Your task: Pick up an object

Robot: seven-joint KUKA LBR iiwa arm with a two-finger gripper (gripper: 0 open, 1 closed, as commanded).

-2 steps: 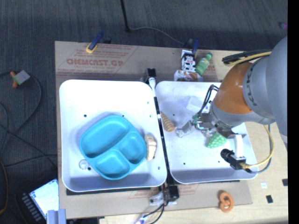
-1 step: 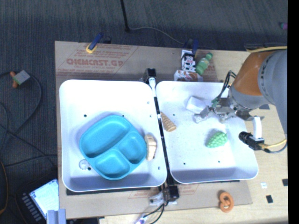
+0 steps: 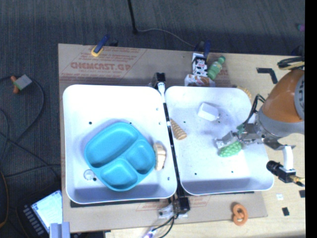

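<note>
**Gripper low over a green object in the right bin**

The arm [image 3: 287,103] reaches in from the right of the frame, its orange band at the right edge, and the gripper [image 3: 229,141] sits low at the centre-right of the right bin [image 3: 198,185]; a knobbly green object [image 3: 230,148] lies directly at its tip, touching or nearly so. Whether the jaws are open, closed or gripping cannot be told — the metal parts blur together against the green, and nothing shows plainly between the fingers; I would not call it held.

The green piece looks like the likely target, judging from how closely the gripper is set over it; it rests on the bin floor, well clear of the walls, which should leave room on either side for the fingers.

Elsewhere in that bin a white block [image 3: 208,111] lies toward the upper middle, and a tan ridged cone [image 3: 178,130] rests against the left wall, beside the divide. The left bin [image 3: 74,103] carries a blue divided tray [image 3: 119,155] tilted across its lower half, with a pale curved piece [image 3: 160,155] tucked just beside the tray's right edge — crowded, so a harder pick.
</note>
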